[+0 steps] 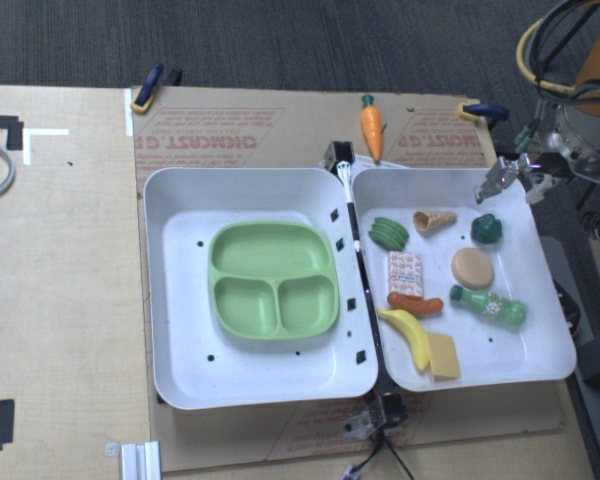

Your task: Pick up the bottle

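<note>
Approach step: gripper (500, 180) sits over right bin's (545, 353) top-right rim, looks slightly open w/ nothing in it, hard to tell; bottle (489, 305) lies near bin's right side—next needs reach down-left over it.

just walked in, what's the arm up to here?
It is meant to pick up the bottle, a green one lying on its side in the right bin among toy food. The gripper hovers over that bin's far right corner, holding nothing, well short of the bottle. The left bin holds a green divided plate.
</note>
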Robot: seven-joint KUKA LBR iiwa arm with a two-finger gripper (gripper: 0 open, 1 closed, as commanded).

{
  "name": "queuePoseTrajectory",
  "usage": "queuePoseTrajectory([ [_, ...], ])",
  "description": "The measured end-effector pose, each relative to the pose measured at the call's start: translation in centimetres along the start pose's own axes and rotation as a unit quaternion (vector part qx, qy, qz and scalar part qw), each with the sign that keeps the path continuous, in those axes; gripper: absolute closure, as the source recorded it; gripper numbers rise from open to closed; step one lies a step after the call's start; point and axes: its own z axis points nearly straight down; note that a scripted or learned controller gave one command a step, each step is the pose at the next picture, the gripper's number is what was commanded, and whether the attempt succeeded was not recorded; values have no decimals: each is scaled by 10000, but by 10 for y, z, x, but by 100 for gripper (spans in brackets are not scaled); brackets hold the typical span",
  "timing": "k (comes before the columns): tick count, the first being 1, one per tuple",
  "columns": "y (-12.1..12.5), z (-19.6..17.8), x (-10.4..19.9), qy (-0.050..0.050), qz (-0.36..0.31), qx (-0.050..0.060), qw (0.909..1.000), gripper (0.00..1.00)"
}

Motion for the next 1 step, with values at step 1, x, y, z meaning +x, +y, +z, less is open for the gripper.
queuePoseTrajectory([
  [1,0,-10,0,-9,-14,-4,10000,100],
])
